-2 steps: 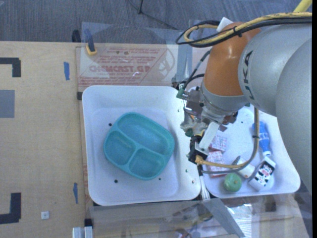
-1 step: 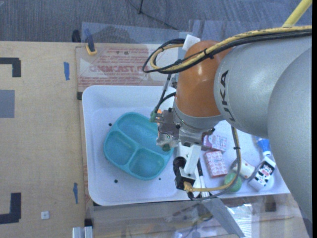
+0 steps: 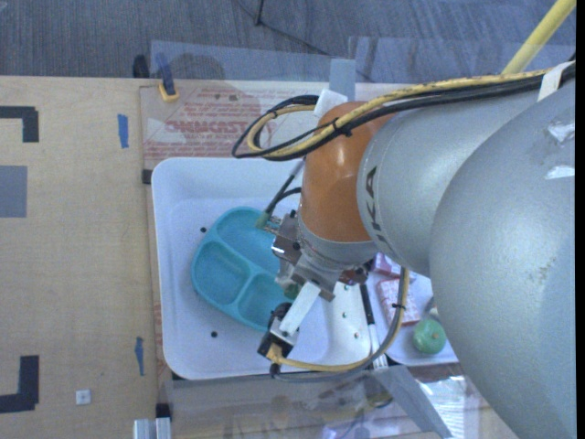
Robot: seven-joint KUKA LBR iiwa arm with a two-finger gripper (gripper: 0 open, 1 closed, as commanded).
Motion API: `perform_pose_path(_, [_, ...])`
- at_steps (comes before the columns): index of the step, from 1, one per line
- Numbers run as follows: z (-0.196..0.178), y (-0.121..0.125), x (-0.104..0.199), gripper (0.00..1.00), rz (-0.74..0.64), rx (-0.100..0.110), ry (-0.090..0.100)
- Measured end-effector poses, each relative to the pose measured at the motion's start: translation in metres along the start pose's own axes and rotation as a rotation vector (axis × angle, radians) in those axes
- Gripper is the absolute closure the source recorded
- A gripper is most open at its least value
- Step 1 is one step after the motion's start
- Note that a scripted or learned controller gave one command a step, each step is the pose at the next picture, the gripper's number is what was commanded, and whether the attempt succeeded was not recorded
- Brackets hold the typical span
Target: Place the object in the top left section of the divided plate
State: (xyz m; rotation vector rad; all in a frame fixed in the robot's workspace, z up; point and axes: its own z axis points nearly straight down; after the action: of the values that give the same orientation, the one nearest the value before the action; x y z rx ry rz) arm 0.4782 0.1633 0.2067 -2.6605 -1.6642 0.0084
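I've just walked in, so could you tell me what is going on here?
A grey KUKA arm with an orange band reaches over the left white bin, its wrist hanging above the right edge of a teal divided plate lying there. What it carries, if anything, is hidden beneath the wrist. A small green round object lies off to the right of that bin.

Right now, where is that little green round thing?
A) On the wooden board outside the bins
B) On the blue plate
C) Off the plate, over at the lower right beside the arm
C: the green round thing lies at the view's lower right, close beside the arm, well apart from the blue divided plate, which lies in the left white bin.
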Motion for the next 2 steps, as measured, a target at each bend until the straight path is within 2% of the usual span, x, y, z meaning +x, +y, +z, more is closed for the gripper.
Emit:
perform_pose_path(1, [0.0631, 0.0101, -0.0073, 1.00, -0.023, -0.001, 0.000])
perform_pose_path(2, [0.0630, 0.0106, -0.0075, 0.00, -0.022, -0.002, 0.000])
